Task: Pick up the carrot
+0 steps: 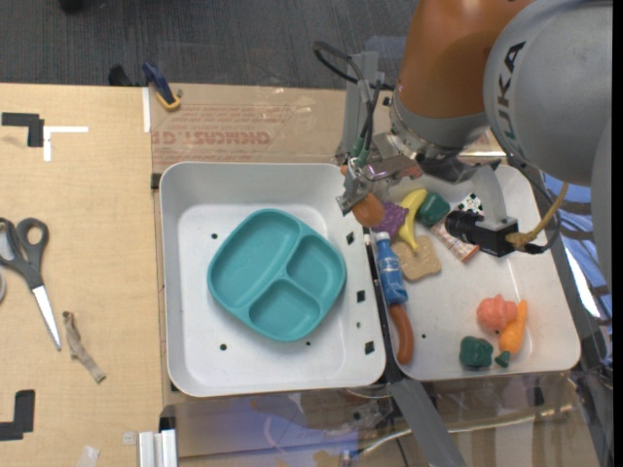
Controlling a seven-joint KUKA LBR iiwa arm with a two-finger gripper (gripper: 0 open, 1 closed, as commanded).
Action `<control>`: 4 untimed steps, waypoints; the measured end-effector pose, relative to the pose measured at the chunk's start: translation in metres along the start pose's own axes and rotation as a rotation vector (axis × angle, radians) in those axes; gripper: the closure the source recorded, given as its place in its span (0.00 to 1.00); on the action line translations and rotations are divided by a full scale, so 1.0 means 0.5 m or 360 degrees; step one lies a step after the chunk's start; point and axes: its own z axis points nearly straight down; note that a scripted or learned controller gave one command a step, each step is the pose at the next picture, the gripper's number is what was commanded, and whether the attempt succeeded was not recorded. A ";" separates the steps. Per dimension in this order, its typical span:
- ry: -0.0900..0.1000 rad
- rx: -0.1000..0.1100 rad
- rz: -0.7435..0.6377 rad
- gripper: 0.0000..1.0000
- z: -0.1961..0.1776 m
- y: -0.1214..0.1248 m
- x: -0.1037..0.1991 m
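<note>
Camera view, pincer (352, 195): seen low at the right bin's (545, 261) upper-left corner; whether it is apart or together cannot be told.
Just beside it: an orange-brown piece (368, 209), purple item (391, 220), banana (411, 210).
Carrot (514, 327): lying well apart, lower right, touching a pink toy (494, 311).
Advice: the wrist should be carried across and centred over the carrot before descending.

A teal three-compartment plastic plate (278, 274) lies in the left shallow white bin (185, 290). In the right white bin (545, 353), a yellow toy banana (411, 212) sits at twelve o'clock, a blue tube (390, 272) and a brown sausage (402, 335) along the nine o'clock wall, and a pink-orange lumpy toy (494, 312) toward five o'clock. Grey-handled scissors (29, 266) rest on the cardboard sheet (78, 212) at nine o'clock.
</note>
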 end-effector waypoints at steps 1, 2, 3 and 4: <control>0.0001 -0.0002 -0.0316 1.00 0.163 -0.014 0.072; -0.0002 -0.0008 -0.0557 1.00 -0.064 0.078 0.008; -0.0003 -0.0009 -0.0573 1.00 -0.281 0.004 -0.198; -0.0001 -0.0007 -0.0618 1.00 -0.218 -0.244 -0.297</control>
